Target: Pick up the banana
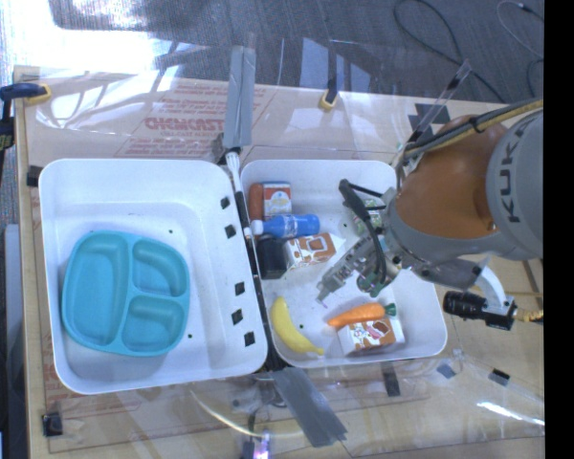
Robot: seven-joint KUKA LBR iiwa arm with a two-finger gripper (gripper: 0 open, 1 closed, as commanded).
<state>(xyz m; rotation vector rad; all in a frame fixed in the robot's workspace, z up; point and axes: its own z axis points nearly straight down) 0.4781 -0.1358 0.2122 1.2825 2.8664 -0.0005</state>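
The yellow banana lies near the front left corner of the right bin, next to the divider between the bins. My gripper hangs over the middle of that bin, up and to the right of the banana, a little apart from it. Nothing shows between its fingers. The grey arm with its orange band comes in from the right.
The right bin also holds an orange carrot, a small carton at the front, a brown and white carton, a blue bottle and a red carton. The left bin bears a teal divided tray.
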